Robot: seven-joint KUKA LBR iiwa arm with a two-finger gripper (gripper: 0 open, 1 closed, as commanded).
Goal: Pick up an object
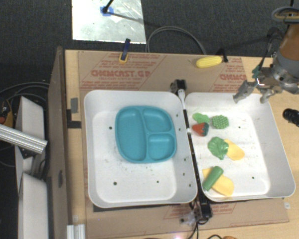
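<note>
My gripper (251,95) hangs open over the far edge of the right bin (269,148), its two fingers spread apart with nothing between them. Toy foods lie in that bin's left half: a green piece (200,117), a bumpy green piece (220,121), a red strawberry (201,129), a leafy green piece (218,147) against a yellow piece (235,152), and a green pickle (212,178) lying over a yellow piece (223,185). The gripper is above and to the right of all of them.
The left bin (97,148) holds a blue divided plate (145,134). A yellow banana-like toy (209,61) lies on the cardboard behind the bins. A black clamp (178,86) sits at the bins' shared far edge. The right half of the right bin is bare.
</note>
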